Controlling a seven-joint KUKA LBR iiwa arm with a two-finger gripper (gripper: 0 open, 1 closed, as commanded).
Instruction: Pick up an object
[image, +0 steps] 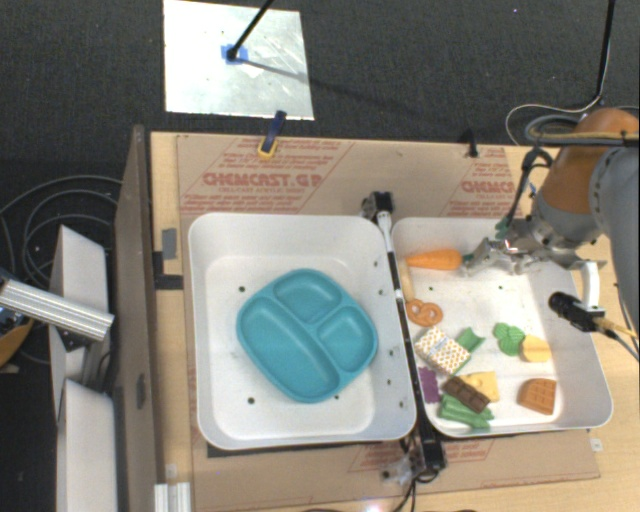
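The gripper (495, 250) is being held low over the right bin (600, 400), just beside the toy carrot (434, 261) lying at the bin's far-left corner; its grip state cannot be told.

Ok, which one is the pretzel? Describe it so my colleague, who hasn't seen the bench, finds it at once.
Look at the right white bin, the one full of toy food. Along its left wall, below the orange carrot and above the checkered block, lies the pretzel. It is the only small orange-brown piece with looped holes through it.
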